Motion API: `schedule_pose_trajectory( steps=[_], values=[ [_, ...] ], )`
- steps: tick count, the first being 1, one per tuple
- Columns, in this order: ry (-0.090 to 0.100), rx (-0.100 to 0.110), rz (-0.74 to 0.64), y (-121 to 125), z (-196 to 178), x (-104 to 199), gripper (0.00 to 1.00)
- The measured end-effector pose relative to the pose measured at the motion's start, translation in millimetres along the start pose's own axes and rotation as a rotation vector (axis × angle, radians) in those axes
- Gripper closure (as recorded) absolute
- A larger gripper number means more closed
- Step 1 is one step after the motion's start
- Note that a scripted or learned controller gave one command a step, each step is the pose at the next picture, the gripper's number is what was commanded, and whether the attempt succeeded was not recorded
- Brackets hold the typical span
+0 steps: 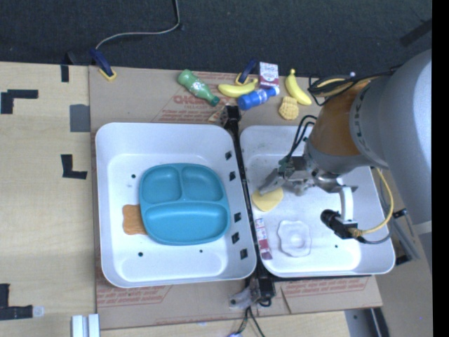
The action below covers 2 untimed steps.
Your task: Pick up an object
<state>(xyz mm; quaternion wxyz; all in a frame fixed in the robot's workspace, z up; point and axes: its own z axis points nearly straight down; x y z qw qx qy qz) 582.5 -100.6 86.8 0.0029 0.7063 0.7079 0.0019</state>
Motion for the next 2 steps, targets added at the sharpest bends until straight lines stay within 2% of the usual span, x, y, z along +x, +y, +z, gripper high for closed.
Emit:
schedule_pose_trajectory(
  steps=[2],
  values=[
    [-0.002, -0.003, 0.002, -25.3, -0.7, 3.3, 0.00]
  ],
)
